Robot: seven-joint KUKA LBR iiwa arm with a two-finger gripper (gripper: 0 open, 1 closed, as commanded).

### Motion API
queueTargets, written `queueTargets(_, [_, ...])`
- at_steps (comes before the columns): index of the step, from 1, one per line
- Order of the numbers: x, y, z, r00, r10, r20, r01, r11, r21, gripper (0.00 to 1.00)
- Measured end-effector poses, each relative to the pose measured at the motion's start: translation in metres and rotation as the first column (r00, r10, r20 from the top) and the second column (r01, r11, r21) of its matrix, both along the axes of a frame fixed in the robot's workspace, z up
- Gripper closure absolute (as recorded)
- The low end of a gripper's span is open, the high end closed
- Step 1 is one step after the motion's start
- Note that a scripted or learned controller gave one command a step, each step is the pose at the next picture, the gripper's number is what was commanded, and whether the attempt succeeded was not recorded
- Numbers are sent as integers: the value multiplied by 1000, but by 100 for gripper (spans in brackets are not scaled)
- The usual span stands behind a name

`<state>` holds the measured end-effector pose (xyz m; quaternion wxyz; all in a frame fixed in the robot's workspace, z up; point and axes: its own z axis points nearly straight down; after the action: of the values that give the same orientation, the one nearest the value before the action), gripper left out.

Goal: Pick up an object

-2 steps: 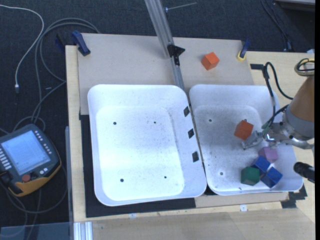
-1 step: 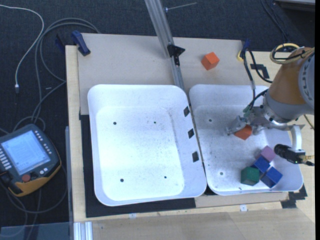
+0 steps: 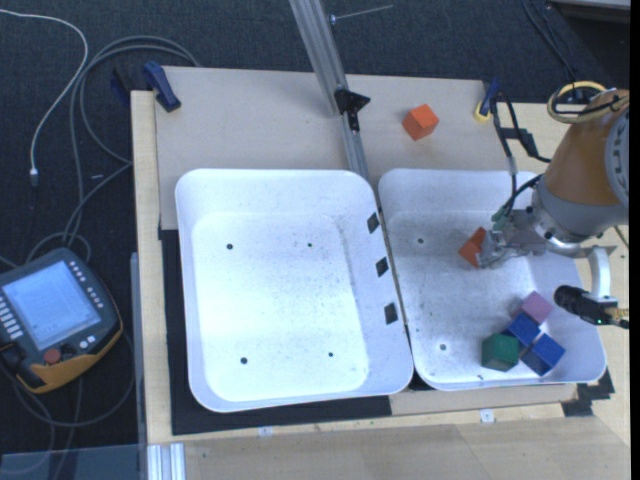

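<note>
1. Reaching into the right bin (image 3: 440, 363), the gripper (image 3: 492, 252) is touching an orange block (image 3: 472, 247); whether its fingers are gripping cannot be told.
2. Judging the step: grasping is under way; lifting comes next, needing a firm hold.

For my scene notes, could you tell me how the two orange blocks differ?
The orange block on the bench lies outside both bins, alone and in full view. The orange block in the right bin sits at the hand, partly hidden, and looks darker. Both are small and orange.
</note>
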<state>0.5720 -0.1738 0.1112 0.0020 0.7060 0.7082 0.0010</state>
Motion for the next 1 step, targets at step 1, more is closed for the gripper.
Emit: queueTargets(1, [0, 0, -1, 1000, 0, -2, 0, 1000, 0, 0])
